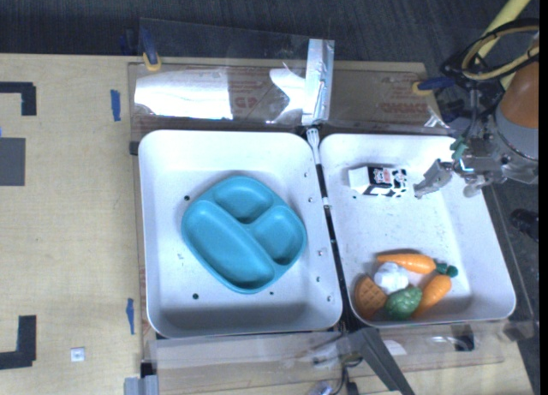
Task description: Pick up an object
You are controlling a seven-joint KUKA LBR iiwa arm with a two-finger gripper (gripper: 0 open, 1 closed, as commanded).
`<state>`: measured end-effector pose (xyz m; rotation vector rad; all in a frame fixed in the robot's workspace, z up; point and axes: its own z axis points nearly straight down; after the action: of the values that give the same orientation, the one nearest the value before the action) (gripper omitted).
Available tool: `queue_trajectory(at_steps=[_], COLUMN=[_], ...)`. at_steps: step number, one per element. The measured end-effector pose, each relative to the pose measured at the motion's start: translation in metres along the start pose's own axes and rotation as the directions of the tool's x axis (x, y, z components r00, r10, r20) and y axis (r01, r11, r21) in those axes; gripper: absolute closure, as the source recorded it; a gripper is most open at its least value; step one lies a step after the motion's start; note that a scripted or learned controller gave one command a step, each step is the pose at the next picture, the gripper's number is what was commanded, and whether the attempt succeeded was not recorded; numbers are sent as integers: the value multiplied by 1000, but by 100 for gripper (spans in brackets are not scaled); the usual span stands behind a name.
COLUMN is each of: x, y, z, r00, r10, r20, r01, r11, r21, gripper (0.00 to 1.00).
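In the right bin [479,239], a small black-and-white box [378,179] lies near the far left corner. A pile of toy food rests at the near side: an orange carrot [408,260], a white piece [393,278], a green piece [403,302], a second carrot [434,289] and a brown-orange piece [369,296]. My gripper [445,177] hangs over the bin's far right part, just right of the box and apart from it. Nothing shows in its grasp.
The left bin [163,170] holds a blue divided plate [244,232]. A shiny clear sheet and cardboard [257,93] stand behind the bins. Cables [488,50] and the arm crowd the far right.
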<state>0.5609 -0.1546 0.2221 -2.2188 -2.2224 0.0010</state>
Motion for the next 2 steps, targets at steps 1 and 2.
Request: queue_trajectory(at_steps=[1,2], x=[6,-17], y=[-78,-80], z=[85,135], r00=[998,895], r10=[-71,-445], r20=[-1,2], r01=[71,445], r11=[997,895], r21=[3,-4], gripper=[0,0])
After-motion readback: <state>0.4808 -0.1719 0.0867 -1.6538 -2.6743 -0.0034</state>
